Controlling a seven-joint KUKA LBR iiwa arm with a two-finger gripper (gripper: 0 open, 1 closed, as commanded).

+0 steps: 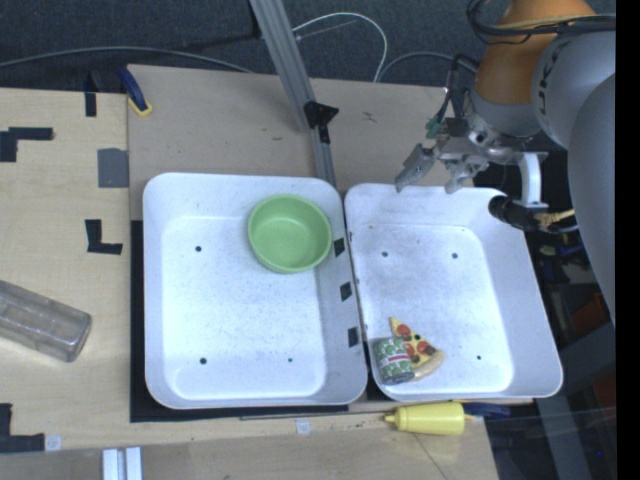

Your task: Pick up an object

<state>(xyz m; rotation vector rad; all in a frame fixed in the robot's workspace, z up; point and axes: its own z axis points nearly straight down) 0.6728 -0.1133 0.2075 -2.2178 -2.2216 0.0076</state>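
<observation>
place: robotics lab
evidence: plywood bench (230, 118) with black tape marks (100, 238), two white bins (180, 368), loose cables (340, 28), kuka arm (560, 58)

a: where is the arm (585, 88) seen?
b: it is seen reaching in from the right, grey, with the orange band (525, 43) above the wrist, raised over the far right corner of the bench.
a: and the gripper (437, 173)?
b: it is pointed down and leftward, its two fingers (412, 173) spread apart, with nothing held between them.
</observation>
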